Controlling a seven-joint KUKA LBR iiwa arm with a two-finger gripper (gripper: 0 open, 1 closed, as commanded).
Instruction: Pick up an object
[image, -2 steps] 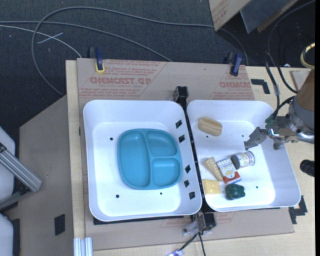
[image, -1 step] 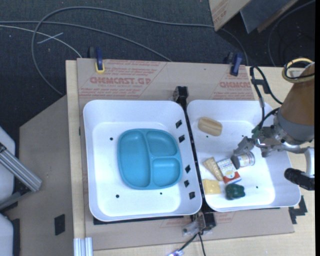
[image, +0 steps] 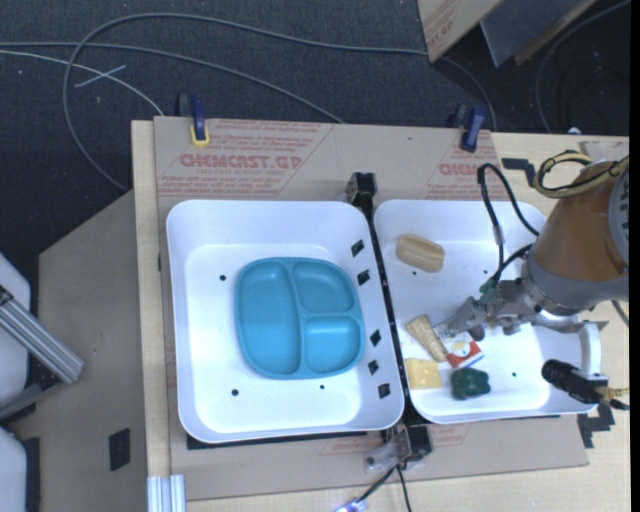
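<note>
My gripper (image: 470, 322) is down in the right bin (image: 520, 225), low over a small red-and-white item (image: 465, 352); I can't tell its state, since the wrist blocks it. I'd guess the items here are light toy food: a green lump (image: 469, 383) and yellow wedge (image: 423, 374) near me, a tan strip (image: 427, 337) just left, a bread roll (image: 420, 252) farther off, best pinched across narrow sides. What the red-and-white item is stays unclear; the blue tray (image: 298, 316) sits in the left bin (image: 200, 300).

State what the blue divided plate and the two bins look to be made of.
Blue divided plate: probably moulded plastic, going by its uniform colour, soft sheen and rounded compartment ridges. Left bin and right bin: likely thin formed white plastic, smooth with rounded corners.
</note>
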